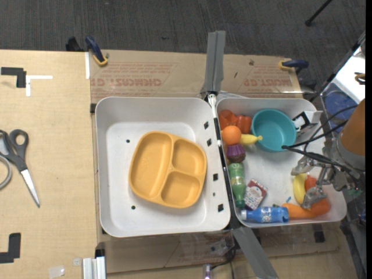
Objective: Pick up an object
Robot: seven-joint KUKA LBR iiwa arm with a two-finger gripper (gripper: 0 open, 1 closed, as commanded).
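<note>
My gripper [310, 183] hangs over the right bin's [273, 170] near right corner, reaching in from the right. Directly under and around it lie a yellow banana [299, 189], a small red item [311, 182] and an orange carrot [305, 210]. The gripper partly covers the red item and the banana, and I cannot tell whether it touches either. Elsewhere in this bin are a teal bowl [274, 129], an orange [231, 135], a red pepper [236, 121], a small yellow toy banana [250, 138], a purple piece [235, 153], a green bottle [236, 179], a snack packet [254, 194] and a blue bottle [265, 215].
The left bin [110, 173] holds a yellow divided plate [168, 169]. Scissors [22, 161] lie on the wooden bench at far left. Black cables [317, 133] run across the right bin's far right corner toward the arm. Cardboard [145, 74] lies behind the bins.
</note>
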